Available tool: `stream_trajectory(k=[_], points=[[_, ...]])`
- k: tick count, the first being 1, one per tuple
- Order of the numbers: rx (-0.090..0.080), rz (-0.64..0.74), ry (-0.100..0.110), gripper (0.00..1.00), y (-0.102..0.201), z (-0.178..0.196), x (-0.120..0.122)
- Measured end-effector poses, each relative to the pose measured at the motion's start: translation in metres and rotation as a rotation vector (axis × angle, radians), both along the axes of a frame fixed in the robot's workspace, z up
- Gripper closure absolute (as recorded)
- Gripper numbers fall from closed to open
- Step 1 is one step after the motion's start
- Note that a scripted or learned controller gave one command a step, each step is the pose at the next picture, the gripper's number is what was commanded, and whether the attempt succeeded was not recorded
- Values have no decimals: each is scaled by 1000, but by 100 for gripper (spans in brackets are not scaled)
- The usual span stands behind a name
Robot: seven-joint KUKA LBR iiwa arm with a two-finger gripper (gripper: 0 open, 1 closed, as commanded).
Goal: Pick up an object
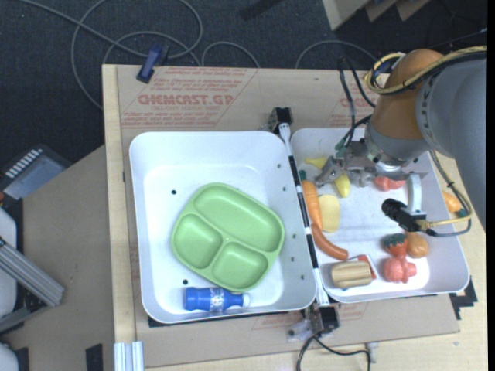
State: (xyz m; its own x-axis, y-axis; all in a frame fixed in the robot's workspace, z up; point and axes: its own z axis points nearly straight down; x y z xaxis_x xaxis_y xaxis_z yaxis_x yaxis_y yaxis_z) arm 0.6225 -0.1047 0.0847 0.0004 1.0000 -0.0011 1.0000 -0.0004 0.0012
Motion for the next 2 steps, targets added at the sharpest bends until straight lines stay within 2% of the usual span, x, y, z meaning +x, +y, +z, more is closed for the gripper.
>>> stream_trajectory(k=[1, 2], points=[[0, 0, -3, 100, 0, 10, 1], [2, 3, -1, 100, 77, 101, -42]])
